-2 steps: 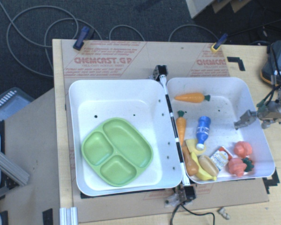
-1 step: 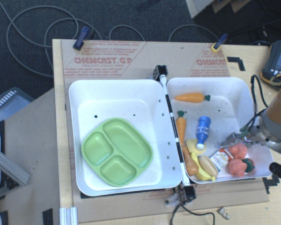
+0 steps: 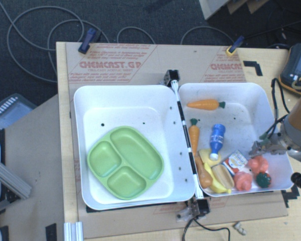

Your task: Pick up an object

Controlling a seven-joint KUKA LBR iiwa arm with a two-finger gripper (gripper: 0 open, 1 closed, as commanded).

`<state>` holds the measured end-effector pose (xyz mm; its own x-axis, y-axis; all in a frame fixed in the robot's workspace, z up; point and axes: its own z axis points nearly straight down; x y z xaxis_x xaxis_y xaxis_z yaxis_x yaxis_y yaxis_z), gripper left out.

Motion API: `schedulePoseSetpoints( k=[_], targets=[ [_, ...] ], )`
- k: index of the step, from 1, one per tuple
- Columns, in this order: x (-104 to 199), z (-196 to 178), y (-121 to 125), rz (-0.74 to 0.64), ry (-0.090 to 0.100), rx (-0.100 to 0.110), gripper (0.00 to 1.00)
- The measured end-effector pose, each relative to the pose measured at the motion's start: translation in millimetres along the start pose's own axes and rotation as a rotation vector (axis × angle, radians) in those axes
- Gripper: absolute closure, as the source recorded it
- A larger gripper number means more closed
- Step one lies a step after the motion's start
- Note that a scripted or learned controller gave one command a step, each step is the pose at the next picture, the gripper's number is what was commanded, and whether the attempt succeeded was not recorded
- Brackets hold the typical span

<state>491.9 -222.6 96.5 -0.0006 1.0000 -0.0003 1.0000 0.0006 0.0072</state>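
1. Hand (image 3: 263, 147) low over right bin (image 3: 251, 92), near its right wall; cannot tell whether spread or pressed together
2. Just below hand: pink toy (image 3: 259, 163), dark green piece (image 3: 263, 180), small packet (image 3: 237, 160)
3. Left of hand: blue bottle (image 3: 216, 139), banana (image 3: 213, 172), two carrots (image 3: 205, 104)
4. Far left: green divided plate (image 3: 125, 162) in left bin (image 3: 90, 104)

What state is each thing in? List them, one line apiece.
Green divided plate: flat in the left bin.
Blue bottle: lying on its side, right bin.
Upper carrot: lying crosswise, apart from the rest.
Second carrot: lying along the divider.
Banana: lying among the toys.
Pincer: low, near the red toys.
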Motion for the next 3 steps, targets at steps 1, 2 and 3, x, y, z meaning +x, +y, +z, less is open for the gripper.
schedulePoseSetpoints(
  k=[1, 2, 3],
  targets=[
    [45.6, -61.5, -12.1, 0.000, 0.000, 0.006, 1.00],
    [52.5, -99.8, -12.0, 0.001, -0.001, 0.006, 1.00],
    [58.1, -126.5, 39.0, 0.000, 0.000, 0.005, 1.00]
  ],
)
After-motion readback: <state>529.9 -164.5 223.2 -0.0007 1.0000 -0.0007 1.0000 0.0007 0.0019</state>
